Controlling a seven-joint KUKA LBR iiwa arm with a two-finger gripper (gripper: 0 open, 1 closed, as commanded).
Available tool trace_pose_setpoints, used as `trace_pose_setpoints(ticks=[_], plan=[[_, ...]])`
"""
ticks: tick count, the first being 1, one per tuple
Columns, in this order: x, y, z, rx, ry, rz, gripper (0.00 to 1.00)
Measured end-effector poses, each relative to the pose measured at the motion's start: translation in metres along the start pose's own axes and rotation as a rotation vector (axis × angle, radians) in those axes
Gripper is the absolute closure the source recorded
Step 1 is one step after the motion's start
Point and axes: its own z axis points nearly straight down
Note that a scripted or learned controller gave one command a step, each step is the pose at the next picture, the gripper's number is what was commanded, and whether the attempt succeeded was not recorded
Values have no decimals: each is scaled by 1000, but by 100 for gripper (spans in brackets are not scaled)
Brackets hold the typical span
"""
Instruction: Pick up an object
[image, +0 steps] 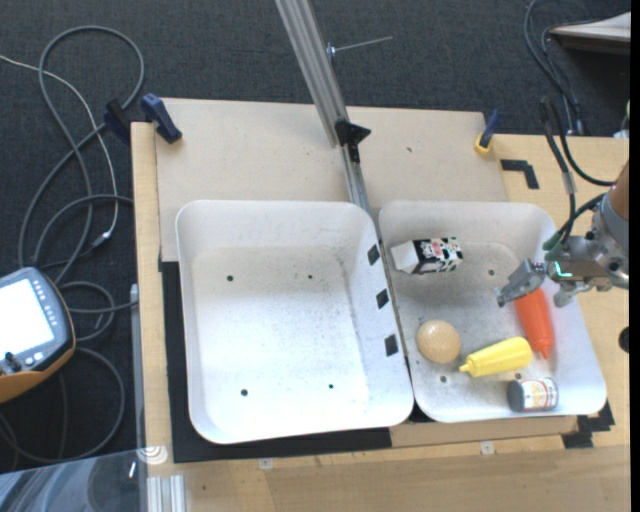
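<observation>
The gripper (545, 283) is spread open over the top of the orange carrot (537, 320) in the right bin (590, 385). If shut off-centre, the carrot could be knocked toward the yellow bottle (497, 357).

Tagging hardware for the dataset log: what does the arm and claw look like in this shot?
Just the wrist end shows at the right edge. The claw is grey metal, with a dull grey finger angling down-left. A small green-cyan light glows on its body, near the finger bases. The housing above is light grey and rounded, with an orange-brown patch at the frame edge. Black cables hang along the arm's side there.
</observation>
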Motion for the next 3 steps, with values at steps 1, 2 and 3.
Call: trace_pose_setpoints(ticks=[1,2,3], plan=[[0,1,-2,-4,-1,0,0],[2,-10,51,2,1,1,0],[5,-12,94,2,1,0,0]])
